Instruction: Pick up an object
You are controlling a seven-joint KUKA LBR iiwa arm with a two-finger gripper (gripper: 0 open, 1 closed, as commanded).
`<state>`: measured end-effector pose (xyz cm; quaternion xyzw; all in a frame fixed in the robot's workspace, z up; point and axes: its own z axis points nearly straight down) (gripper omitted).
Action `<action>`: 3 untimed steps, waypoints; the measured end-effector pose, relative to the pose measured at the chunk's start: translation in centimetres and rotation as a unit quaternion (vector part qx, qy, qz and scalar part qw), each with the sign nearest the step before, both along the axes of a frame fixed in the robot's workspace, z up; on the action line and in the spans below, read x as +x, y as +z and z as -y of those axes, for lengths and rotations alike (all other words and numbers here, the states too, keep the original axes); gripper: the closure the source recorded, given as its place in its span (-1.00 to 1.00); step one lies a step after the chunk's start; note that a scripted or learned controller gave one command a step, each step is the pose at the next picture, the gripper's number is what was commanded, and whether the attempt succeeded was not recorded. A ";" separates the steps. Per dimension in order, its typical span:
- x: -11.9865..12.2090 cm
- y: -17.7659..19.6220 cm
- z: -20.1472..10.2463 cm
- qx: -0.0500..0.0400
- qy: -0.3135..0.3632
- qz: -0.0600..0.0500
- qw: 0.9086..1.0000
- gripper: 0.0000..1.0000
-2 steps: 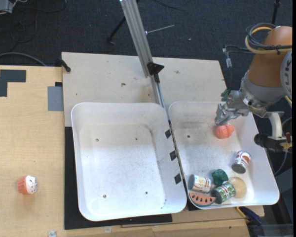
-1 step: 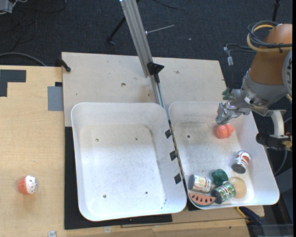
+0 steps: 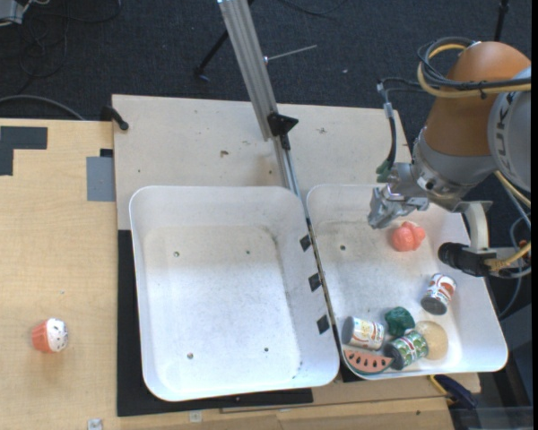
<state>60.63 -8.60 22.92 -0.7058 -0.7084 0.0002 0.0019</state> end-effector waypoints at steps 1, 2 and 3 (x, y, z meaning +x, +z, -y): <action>0.3 -1.0 -5.6 0.000 0.000 -0.001 1.000 1.00; 1.1 0.4 -10.8 0.000 0.000 0.001 1.000 1.00; 2.1 -0.7 -16.2 0.000 0.000 0.000 1.000 1.00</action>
